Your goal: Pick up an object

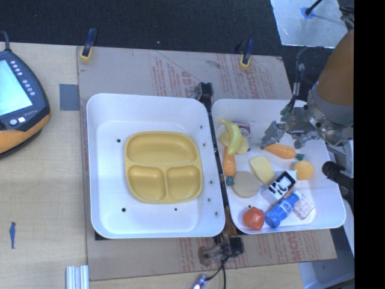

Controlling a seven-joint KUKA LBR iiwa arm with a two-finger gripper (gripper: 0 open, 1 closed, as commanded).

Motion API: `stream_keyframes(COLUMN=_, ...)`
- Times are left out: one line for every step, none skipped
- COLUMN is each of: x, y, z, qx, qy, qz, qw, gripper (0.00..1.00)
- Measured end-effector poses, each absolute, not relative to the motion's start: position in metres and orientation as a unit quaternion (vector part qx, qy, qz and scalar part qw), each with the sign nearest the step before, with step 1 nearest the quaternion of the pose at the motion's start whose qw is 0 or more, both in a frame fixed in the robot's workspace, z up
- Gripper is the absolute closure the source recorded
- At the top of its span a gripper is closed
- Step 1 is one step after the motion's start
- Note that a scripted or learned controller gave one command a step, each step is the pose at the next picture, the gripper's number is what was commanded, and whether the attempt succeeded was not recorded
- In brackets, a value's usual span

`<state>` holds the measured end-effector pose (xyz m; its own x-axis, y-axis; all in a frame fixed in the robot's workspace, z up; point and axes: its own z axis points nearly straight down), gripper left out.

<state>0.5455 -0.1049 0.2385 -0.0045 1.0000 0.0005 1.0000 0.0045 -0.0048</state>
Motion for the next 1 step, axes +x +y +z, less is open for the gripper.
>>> stream_keyframes(x=0.5929, y=-0.0623, z=0.1912, qx=-0.705, qy=-0.710, qz=0.0023, qw=0.001, gripper=0.00)
